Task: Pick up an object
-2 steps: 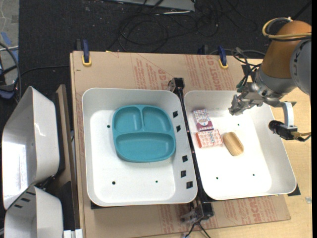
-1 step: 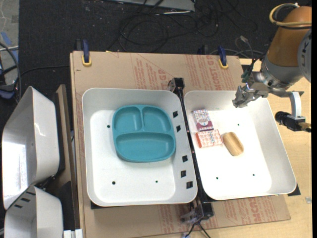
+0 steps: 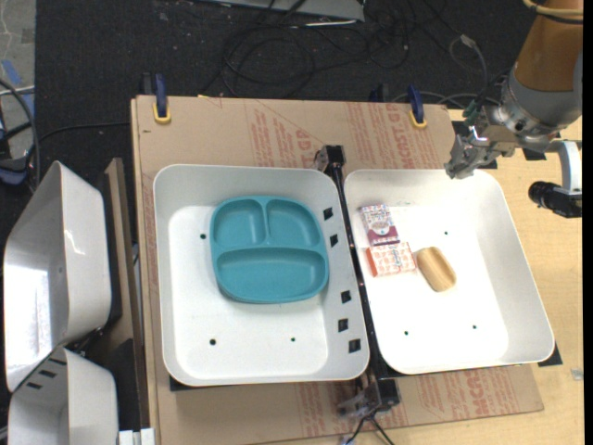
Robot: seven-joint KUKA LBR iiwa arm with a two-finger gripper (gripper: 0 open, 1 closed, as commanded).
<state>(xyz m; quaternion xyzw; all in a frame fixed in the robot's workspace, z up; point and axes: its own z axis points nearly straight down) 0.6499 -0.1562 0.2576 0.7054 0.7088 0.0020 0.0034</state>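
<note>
In the right bin [image 3: 500, 336] lie a tan bread-roll-shaped object [image 3: 436, 268], a red-and-white flat packet [image 3: 391, 259] touching its left side, and a small pink-and-white box [image 3: 377, 222] just behind the packet. My gripper [image 3: 461, 163] hangs over the far rim of the right bin, well back and to the right of these objects, with nothing seen in it. The arm with its orange band [image 3: 549, 35] comes in from the upper right.
The left bin [image 3: 185, 341] holds a teal divided plate [image 3: 269, 249]. Both bins rest on a cardboard sheet [image 3: 278, 128] held by clamps at the back. White tubs [image 3: 46, 267] stand off the bench at the left. Cables lie on the dark floor behind.
</note>
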